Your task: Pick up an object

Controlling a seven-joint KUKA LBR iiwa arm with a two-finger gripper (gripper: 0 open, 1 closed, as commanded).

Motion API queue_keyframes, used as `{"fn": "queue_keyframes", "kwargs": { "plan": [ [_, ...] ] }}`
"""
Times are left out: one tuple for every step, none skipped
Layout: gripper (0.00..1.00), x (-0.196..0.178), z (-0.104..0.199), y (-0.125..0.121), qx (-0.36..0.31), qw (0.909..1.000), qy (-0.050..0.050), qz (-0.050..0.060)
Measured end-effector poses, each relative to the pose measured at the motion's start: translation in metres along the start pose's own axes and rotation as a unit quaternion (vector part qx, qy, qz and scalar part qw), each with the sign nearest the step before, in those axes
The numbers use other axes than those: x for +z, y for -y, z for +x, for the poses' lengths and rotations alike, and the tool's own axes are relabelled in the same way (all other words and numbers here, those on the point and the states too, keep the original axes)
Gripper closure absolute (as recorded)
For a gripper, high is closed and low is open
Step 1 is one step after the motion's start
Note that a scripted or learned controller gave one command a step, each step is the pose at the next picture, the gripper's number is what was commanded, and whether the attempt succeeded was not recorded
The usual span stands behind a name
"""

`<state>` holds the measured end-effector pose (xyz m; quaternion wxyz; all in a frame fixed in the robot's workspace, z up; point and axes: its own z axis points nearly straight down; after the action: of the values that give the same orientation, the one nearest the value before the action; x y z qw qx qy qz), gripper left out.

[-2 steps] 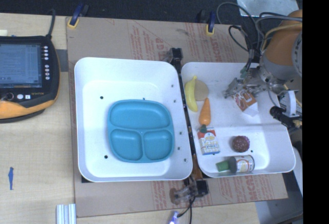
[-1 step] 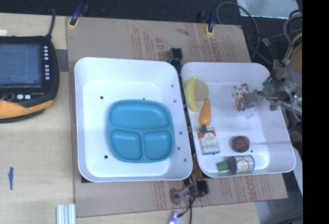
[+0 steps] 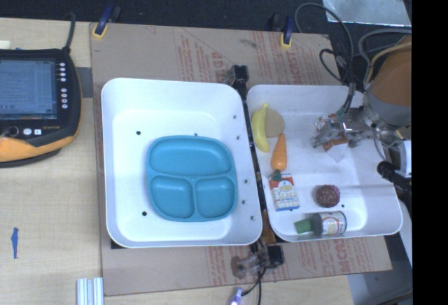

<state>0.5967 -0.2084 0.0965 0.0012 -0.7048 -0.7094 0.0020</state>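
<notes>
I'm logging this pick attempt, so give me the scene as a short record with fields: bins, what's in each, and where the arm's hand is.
left bin: holds a blue divided plate
right bin: banana, carrot, small carton, brown ball, bottle lying on its side
hand: over the right bin's upper right part, apart from all five items
hand contents: nothing seen between its fingers
beside the bench: control tablet, at the left
</notes>
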Motion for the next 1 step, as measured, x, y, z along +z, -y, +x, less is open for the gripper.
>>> {"fn": "queue_keyframes", "kwargs": {
  "plan": [
    [0.00,0.0040,-0.0039,-0.0464,0.002,1.0000,-0.001,-0.001]
  ]
}}
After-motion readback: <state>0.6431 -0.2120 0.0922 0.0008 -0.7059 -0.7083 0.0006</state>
